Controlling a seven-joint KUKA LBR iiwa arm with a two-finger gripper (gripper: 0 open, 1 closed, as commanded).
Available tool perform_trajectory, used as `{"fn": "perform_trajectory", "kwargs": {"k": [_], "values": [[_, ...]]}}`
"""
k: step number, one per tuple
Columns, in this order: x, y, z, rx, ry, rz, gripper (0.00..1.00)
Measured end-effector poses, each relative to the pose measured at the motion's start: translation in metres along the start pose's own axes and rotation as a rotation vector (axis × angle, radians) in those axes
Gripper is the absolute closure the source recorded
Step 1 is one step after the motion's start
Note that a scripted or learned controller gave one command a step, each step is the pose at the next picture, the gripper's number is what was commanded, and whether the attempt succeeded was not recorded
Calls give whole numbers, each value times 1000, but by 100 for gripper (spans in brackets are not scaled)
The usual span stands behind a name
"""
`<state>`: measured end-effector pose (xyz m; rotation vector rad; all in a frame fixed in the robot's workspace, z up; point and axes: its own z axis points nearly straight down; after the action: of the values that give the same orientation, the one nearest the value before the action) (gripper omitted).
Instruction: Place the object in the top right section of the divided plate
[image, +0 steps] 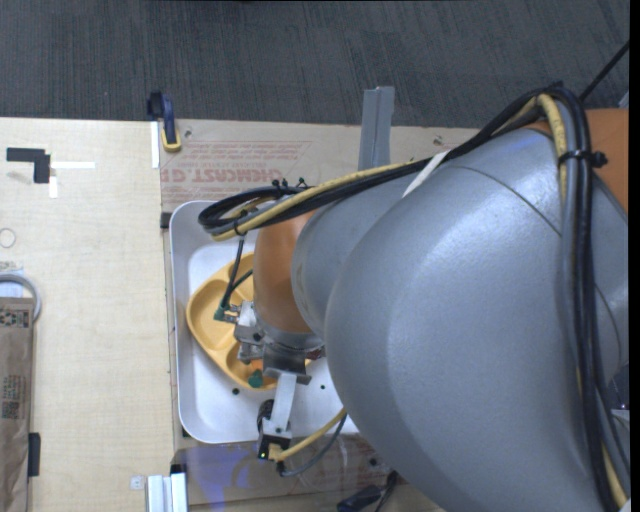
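The grey arm (470, 320) is taking up most of the right half of the view, its broad rounded casing reaching in from the right and covering much of the scene beneath. Black and yellow cables (400, 172) are running along its top edge and looping down toward the left. Under it, the wooden table (90, 300) is lying pale and flat, with a cardboard sheet (250, 160) printed in red lettering sitting at its far side. A white bin (185, 400) is resting on the table, its left wall and rounded near corner showing clear of the arm. Inside the bin, the divided plate (208, 318), yellow in colour, is lying toward the left wall, with its right part hidden by the arm's orange band (275, 270). The tool (268, 385) is hanging over the near edge of the plate, pointing down into the bin; whether it is spread or pressed together I cannot tell. A small green object (256, 379) is sitting at the plate's near edge, just beside the tool, and which section it lies in cannot be made out.
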<state>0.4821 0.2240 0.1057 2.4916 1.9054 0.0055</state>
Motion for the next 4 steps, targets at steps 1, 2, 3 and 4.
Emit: {"fn": "perform_trajectory", "kwargs": {"k": [1, 2, 3, 4], "values": [[0, 0, -1, -1, 1, 0, 0], [-2, 1, -8, 4, -4, 2, 100], [-58, 16, -15, -5, 9, 121, 100], [4, 2, -91, 9, -4, -15, 100]]}}
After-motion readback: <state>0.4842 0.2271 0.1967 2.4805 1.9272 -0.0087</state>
